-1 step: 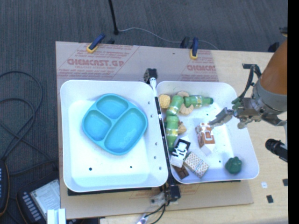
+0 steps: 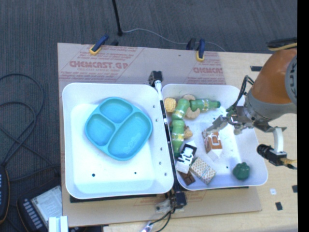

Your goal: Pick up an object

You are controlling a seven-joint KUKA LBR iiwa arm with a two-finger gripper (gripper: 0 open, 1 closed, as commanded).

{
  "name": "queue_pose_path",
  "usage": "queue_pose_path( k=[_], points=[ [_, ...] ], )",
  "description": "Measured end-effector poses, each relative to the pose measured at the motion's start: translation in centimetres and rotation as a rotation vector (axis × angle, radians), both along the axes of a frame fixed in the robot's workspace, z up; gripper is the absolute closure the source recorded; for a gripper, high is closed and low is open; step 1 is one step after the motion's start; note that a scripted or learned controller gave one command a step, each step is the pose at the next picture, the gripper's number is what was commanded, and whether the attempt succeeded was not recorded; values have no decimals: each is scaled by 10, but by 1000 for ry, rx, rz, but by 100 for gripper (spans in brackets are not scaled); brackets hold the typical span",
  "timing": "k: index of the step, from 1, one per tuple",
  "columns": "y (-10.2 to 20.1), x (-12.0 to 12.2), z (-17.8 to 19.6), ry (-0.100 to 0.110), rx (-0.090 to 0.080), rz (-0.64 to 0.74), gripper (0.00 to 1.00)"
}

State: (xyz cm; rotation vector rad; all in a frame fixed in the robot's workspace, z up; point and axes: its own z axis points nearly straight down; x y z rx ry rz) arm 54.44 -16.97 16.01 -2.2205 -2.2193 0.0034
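Camera view, read from left to right. Black cables (image 2: 19, 115) trail over the dark carpet left of the desk (image 2: 96, 62), which is covered by a printed brown sheet held at its far edge by two clamps (image 2: 99, 44). The left white bin (image 2: 72, 178) carries a blue divided plate (image 2: 119, 127) with three compartments, lying flat toward the bin's far half.

The right white bin (image 2: 251, 144) sits just beside it, the two rims touching along the middle. Against its left wall I note a yellow corn-like piece (image 2: 169, 104), a green bottle (image 2: 203, 104) lying on its side, a tan cookie-shaped piece (image 2: 193, 112) touching it, and further green toy pieces (image 2: 177, 129) stacked toward the near side. Near the front-left corner lie a black-and-white box (image 2: 186, 157) and a patterned tan carton (image 2: 202, 170), close together. A small red-and-white packet (image 2: 213, 142) rests near the bin's centre. A dark green pepper-like toy (image 2: 241, 170) sits alone in the front-right corner.

My tool (image 2: 223, 121) hangs over the right bin, just above and right of the red-and-white packet, beneath my arm's orange band (image 2: 273, 81). Whether its fingers are spread or pressed together I cannot tell; I see nothing pinched between them.
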Motion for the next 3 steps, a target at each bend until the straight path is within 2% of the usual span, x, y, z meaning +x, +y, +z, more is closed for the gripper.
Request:
queue_pose_path(
  k=[1,2,3],
  points=[
    [-1,0,-65,-3,0,1,0],
    [-1,-1,-56,-1,0,0,100],
    [10,19,42,-5,-2,2,100]
  ],
)
